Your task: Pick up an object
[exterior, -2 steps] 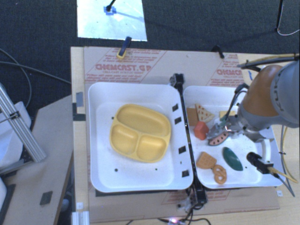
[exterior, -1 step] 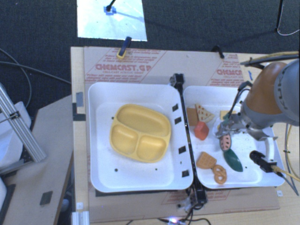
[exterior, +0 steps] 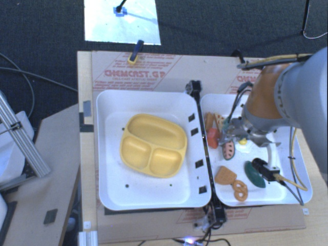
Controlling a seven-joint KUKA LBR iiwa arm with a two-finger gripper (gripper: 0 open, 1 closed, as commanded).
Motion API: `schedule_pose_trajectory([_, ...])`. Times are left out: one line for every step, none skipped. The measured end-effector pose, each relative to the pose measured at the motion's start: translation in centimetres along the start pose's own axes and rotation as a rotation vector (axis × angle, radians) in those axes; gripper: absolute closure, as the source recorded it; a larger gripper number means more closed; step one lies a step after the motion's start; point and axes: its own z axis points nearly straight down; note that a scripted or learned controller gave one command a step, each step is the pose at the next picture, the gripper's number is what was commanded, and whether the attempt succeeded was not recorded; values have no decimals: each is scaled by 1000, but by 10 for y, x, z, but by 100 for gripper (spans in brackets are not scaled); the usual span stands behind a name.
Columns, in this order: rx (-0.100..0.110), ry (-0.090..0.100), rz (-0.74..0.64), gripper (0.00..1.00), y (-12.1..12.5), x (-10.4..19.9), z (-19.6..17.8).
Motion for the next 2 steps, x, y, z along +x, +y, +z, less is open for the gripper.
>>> schedule_pose_trajectory([6, 2, 8, 100, -67, -4, 0])
schedule_pose_trajectory([-9, 1, -4, 100, -21, 64, -106])
